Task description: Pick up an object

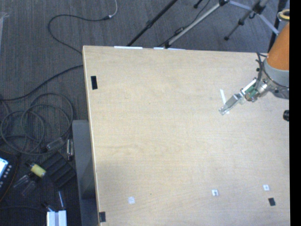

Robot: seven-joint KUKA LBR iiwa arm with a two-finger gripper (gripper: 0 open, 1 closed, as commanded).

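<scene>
- The grey robot arm point(277, 81) comes in from the right side. It has a big orange band point(282, 48) above the wrist.
- The jaws point(223, 103) are at the end of the arm, over the right part of the counter, a bit toward the far side.
- The jaws look open. Two thin, pale fingers point(222, 96) spread apart like a letter V, pointing left.
- I see nothing held between them. Only bare wood shows in the gap.
- The flat, light brown wooden counter point(164, 135) has a plain top around the jaws.
- I cannot tell which thing is the one to pick up. No thing lies between the jaws or just beside them.
- A small black mark point(93, 82) sits near the far left corner of the counter, well apart from the jaws.
- Three tiny white tags point(215, 192) lie along the near side of the counter, also well apart from the jaws.
- Another small black mark point(271, 201) is at the near right, close to one white tag.
- The floor is dark grey carpet point(42, 46), to the left and on the far side.
- Thin black cables point(33, 126) lie in loops on the floor to the left.
- Long metal stand legs point(211, 8) cross the floor on the far side.
</scene>
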